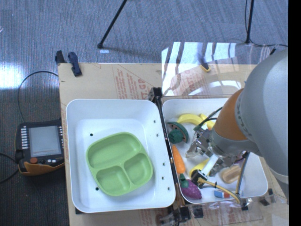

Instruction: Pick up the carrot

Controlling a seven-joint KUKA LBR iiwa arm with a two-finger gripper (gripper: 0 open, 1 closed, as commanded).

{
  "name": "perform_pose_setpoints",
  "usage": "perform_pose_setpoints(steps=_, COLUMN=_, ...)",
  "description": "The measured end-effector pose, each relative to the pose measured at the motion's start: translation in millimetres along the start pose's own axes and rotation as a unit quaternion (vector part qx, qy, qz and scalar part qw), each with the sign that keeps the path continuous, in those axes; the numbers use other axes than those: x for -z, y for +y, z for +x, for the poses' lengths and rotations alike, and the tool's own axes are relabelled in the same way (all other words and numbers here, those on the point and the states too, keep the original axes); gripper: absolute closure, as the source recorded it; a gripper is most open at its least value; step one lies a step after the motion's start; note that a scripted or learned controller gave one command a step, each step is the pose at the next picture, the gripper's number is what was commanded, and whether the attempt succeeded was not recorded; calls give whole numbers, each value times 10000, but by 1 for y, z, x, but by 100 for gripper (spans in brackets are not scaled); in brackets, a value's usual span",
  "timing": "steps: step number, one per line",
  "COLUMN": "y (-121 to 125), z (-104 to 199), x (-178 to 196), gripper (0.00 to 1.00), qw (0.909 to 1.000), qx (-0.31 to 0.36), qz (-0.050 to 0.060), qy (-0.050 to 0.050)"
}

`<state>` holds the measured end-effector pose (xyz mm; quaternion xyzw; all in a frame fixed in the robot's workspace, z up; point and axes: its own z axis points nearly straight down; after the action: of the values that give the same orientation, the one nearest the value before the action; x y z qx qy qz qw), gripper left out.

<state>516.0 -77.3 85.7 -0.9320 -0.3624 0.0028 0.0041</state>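
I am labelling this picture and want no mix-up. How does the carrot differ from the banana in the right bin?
The carrot is orange, straight and thin; the banana is yellow and curved. The carrot lies along the right bin's left wall; the banana lies near its far end. Both lie flat in that bin, neither between the gripper's fingers.

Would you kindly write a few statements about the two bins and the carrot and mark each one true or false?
1. The carrot lies in the right bin, near its left wall. True.
2. The green divided plate sits in the right bin. False: it sits in the left bin.
3. The tool holds the carrot. False: the carrot lies on the bin floor, left of the tool.
4. A purple item lies below the carrot's lower end in the view. True.
5. A banana lies in the left bin. False: it is in the right bin's upper part.
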Motion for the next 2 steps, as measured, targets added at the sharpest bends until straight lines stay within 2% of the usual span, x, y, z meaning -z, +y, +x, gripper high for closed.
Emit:
perform_pose_setpoints(steps=1, y=-50, z=20, x=103, gripper=0, qw=9991, qx=-423, qz=-24, qy=30)
perform_pose_setpoints(steps=2, y=-83, z=18, x=99, gripper=0, qw=9995, qx=-309, qz=0, qy=-13)
